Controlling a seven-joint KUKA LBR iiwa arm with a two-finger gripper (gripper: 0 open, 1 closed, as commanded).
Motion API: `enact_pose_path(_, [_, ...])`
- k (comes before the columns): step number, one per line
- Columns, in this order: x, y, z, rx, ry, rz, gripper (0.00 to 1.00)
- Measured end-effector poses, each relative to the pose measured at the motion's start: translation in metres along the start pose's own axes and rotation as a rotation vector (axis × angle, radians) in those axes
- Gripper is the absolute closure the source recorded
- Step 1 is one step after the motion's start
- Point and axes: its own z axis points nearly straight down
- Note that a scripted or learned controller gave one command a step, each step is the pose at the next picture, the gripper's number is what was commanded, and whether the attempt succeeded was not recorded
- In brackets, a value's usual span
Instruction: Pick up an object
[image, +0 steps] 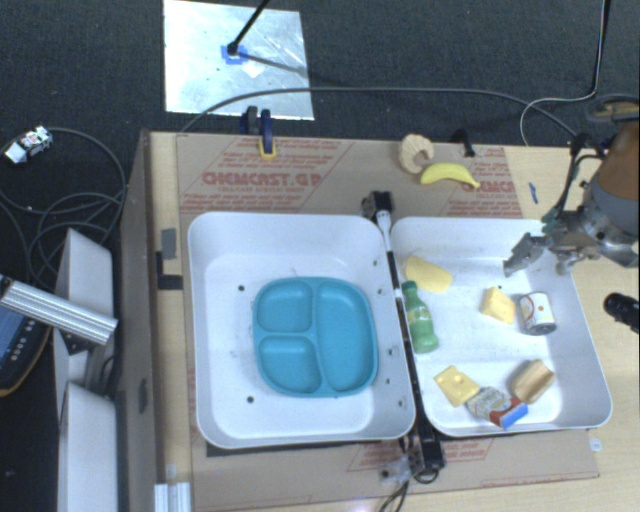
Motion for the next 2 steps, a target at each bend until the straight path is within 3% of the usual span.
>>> enact_pose_path(1, [-0.011, 0.014, 0.041, 0.0, 0.0, 0.002, 0.0])
enact_pose_path(2, [-0.02, 0.078, 0.056, -0.001, -0.001, -0.003, 0.0])
